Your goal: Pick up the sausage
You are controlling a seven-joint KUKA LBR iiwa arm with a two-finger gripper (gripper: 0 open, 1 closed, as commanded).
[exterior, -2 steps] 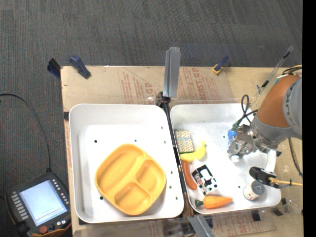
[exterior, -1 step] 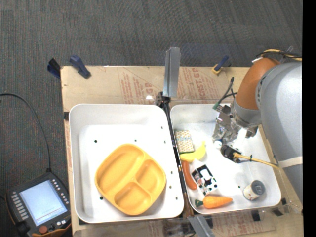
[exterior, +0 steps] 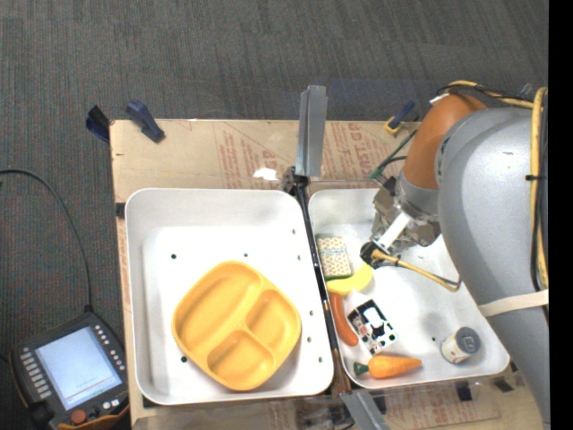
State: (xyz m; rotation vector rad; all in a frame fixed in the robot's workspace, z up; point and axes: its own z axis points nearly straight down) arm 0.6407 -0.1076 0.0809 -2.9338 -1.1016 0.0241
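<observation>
Sausage [exterior: 343,319] lies along the left wall of the right bin [exterior: 421,307], upper end against a yellow banana-like piece [exterior: 351,281]. We note the gripper [exterior: 394,233] up and to its right, beyond that piece, not touching. The wrist masks its end, so we cannot tell whether it is wide or closed.
</observation>
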